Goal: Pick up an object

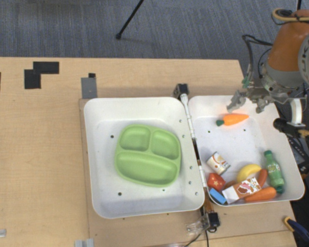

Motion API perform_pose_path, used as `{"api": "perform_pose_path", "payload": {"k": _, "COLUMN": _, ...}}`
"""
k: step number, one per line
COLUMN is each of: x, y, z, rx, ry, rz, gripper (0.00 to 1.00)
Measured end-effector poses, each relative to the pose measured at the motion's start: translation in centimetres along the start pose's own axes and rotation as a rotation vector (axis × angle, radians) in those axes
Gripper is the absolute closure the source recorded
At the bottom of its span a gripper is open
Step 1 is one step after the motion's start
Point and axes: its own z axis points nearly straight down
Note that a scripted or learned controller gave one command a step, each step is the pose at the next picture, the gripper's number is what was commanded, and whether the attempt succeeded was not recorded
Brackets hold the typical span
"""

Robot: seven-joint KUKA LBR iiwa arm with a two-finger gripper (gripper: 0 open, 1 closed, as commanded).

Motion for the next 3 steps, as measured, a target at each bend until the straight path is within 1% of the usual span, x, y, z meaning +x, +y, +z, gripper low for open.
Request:
{"api": "perform_pose_path", "payload": {"k": 1, "x": -1.4, "y": 1.3, "z": 8.9, "rx": -0.01, "ry": -0.002, "rz": -0.055, "gripper": 0.0}}
{"api": "perform_pose_path", "payload": {"k": 2, "x": -0.1, "y": 0.6, "z": 9.6, "rx": -0.014, "ry": -0.01, "rz": -0.398, "gripper": 0.0}}
{"api": "perform_pose_path", "payload": {"k": 3, "x": 1.9, "y": 1.3, "z": 9.8, "rx": 0.01, "ry": -0.015, "rz": -0.506, "gripper": 0.0}}
